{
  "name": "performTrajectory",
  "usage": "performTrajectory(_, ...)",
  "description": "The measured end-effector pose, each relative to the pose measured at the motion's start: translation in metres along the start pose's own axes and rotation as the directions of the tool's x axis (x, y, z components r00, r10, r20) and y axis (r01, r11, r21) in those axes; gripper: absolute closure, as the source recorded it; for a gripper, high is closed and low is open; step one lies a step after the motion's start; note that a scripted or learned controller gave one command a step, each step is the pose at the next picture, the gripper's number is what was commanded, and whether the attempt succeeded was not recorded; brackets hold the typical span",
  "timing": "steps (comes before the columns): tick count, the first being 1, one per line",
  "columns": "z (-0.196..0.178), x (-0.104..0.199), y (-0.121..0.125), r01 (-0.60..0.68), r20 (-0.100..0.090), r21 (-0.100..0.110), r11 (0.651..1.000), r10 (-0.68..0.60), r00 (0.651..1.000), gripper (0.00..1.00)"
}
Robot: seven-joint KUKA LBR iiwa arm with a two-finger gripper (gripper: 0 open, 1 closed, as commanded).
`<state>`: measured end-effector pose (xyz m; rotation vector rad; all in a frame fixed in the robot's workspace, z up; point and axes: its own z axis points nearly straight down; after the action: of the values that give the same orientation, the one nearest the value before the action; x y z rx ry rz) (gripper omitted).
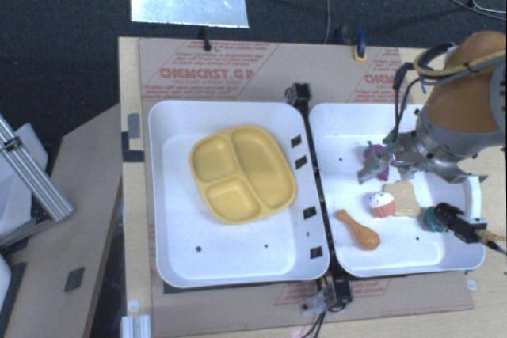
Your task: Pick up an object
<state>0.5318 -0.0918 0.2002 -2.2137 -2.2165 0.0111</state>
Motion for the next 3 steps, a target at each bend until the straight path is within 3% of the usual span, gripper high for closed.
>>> performTrajectory(1,-0.006,0.000,0.003,0.002,0.001,-0.013,1.000,-0.002,1.000,0.00)
performTrajectory(3,0.098,0.002,0.002,-0.001,0.001,-0.009,1.000,0.001,1.000,0.00)
